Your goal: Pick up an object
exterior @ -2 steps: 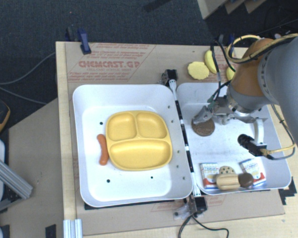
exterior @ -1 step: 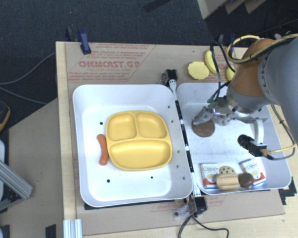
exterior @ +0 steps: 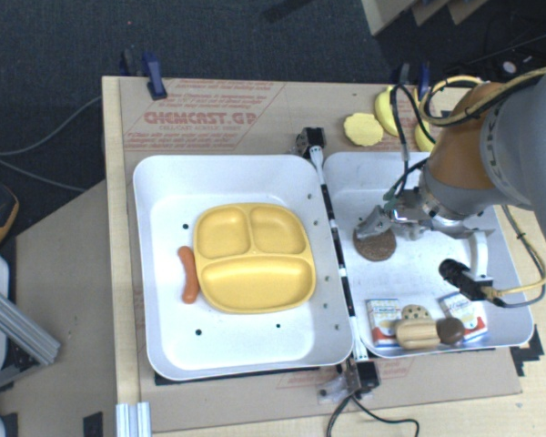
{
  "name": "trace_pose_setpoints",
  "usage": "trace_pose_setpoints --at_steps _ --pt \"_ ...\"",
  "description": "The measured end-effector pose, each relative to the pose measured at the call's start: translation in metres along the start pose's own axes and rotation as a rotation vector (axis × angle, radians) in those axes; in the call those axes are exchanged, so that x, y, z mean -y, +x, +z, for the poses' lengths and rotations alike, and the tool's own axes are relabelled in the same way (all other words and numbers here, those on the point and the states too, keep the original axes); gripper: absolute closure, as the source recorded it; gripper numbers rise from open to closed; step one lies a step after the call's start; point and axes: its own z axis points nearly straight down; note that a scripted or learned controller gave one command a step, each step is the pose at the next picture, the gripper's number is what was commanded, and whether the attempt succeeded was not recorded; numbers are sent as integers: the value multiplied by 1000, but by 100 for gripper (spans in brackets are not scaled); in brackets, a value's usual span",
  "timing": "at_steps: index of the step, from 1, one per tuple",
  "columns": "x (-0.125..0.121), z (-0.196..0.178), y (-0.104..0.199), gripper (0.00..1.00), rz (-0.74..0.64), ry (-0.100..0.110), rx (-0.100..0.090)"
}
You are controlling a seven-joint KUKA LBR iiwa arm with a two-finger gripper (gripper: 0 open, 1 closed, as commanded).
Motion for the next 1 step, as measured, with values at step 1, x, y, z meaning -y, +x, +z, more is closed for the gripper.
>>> trace_pose_setpoints --at_steps 1 --pt "15 0 3 0 -1 -1 1"
